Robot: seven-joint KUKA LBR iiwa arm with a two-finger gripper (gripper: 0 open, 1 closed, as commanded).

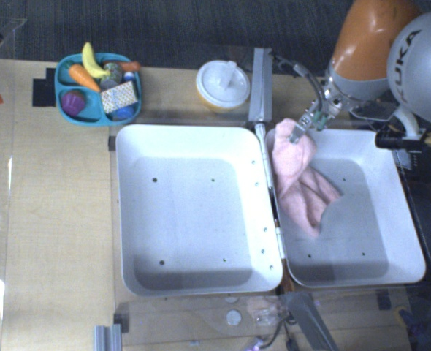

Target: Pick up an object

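The gripper (302, 131) pinches the top edge of the pink cloth (301, 185) (most still draped in the right bin (391, 269)); 1 slow, straight lift should keep it from slipping.

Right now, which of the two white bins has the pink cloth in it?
The right bin, the one on the arm's side. The pink cloth lies along its left wall, with the tool at the cloth's top end. The left bin holds no cloth.
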